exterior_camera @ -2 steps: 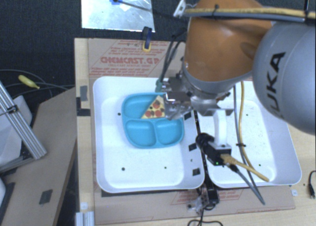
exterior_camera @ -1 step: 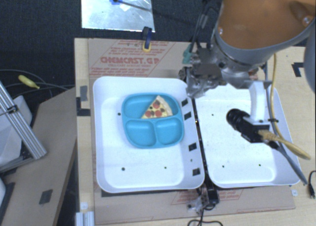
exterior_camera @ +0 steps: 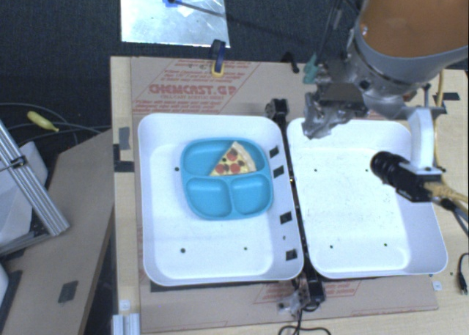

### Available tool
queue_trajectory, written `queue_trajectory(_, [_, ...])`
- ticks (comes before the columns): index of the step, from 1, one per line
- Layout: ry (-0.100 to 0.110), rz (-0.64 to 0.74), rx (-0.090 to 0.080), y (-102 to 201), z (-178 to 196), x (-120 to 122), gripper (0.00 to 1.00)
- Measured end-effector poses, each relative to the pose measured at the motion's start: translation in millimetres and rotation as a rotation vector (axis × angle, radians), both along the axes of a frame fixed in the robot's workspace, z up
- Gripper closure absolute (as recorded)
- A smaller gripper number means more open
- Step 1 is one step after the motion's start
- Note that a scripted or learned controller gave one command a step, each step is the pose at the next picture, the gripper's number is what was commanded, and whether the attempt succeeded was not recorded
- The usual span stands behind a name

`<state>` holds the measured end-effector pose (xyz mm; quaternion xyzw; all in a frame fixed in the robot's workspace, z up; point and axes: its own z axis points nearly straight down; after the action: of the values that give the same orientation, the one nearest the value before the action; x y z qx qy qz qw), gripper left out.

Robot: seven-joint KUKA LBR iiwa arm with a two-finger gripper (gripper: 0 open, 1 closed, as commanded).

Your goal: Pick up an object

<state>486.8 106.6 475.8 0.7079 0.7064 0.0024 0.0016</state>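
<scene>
In the left bin (exterior_camera: pixel 168 253), a pizza slice (exterior_camera: pixel 234 160) lies in the top compartment of a blue plate (exterior_camera: pixel 223 198). The gripper (exterior_camera: pixel 322 124) hangs over the right bin's (exterior_camera: pixel 366 253) top-left corner; its opening I cannot tell. Flat, thin pizza could slip a grasp.

A blue divided plate (exterior_camera: pixel 226 188) lies flat in the left bin (exterior_camera: pixel 168 253), a little above that bin's middle and nearer its right wall. It has three compartments. A toy pizza slice (exterior_camera: pixel 234 160), yellow-crusted with red rounds on top, rests in the upper right compartment, its tip pointing up. The two lower compartments show bare blue.
</scene>
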Motion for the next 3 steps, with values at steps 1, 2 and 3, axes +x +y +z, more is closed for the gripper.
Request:
queue_trajectory(1, [0.008, 0.008, -0.001, 34.5, -48.1, -0.6, 1.00])
queue_trajectory(2, [0.001, 0.000, -0.001, -2.7, -30.4, 0.3, 1.00])
queue_trajectory(3, [0.005, 0.008, 0.000, 34.6, -53.2, 18.8, 1.00])
